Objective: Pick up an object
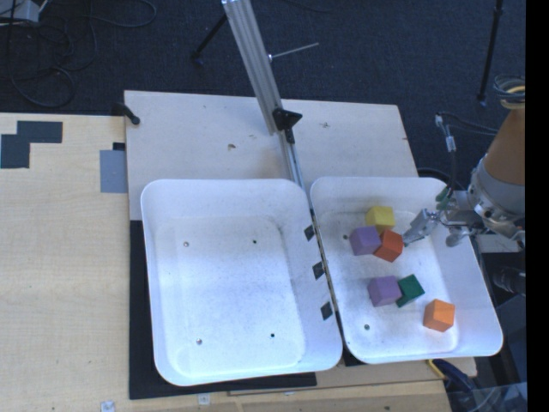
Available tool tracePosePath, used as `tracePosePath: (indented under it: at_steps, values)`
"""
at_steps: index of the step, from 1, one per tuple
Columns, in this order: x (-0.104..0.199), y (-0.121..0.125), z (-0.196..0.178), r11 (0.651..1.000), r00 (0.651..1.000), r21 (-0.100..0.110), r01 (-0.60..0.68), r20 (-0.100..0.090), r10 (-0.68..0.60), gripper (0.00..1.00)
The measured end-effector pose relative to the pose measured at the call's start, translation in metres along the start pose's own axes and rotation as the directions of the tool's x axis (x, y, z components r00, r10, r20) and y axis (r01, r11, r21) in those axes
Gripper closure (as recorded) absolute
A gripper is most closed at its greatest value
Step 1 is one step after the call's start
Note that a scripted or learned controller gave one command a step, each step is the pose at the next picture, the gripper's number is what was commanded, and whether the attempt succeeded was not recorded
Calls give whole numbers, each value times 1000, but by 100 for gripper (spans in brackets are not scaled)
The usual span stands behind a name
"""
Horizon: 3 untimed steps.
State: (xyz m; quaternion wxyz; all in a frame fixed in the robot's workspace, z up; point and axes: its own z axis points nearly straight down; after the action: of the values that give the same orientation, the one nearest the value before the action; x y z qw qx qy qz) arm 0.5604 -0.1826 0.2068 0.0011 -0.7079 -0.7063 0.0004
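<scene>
From where I sit, the hand (422,227) hangs over the right bin (480,337), reaching in from the right side of the view, and its tip points toward the left at a cluster of three blocks. The nearest of these is the red-orange block (390,245), which lies just to the left of the tip and slightly toward the near edge; I judge it the likeliest target, since the hand would need only a short push leftward and down to straddle it. It touches a purple block (364,240) on its left, and a yellow block (381,217) sits just behind the pair, so a grasp here is crowded on two sides and the free approach is from the right. Farther toward the near edge a second purple block (383,291) rests against a green block (411,289), and an orange block (439,315) stands apart near the bin's near right corner. The blocks look roughly cubic, so I see no long axis to line up with. The fingers are small, grey and blurred against the white bin; I cannot tell whether they are spread or closed, and I see nothing between them. How high the hand is above the bin floor is also hard to judge from this slanted view. The left bin (163,230) sits well away from the hand on the table (197,131).
</scene>
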Motion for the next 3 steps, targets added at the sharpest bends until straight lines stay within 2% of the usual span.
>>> tracePosePath:
  at_steps: [1, 2, 3]
  values:
    - [59, 35, 106, 1000, 1000, -1, 0, 3, 0, 0]
    - [59, 34, 98, 1000, 1000, 1, -1, 1, 1, 100]
    - [59, 34, 99, 1000, 1000, 2, -1, 1, 1, 0]
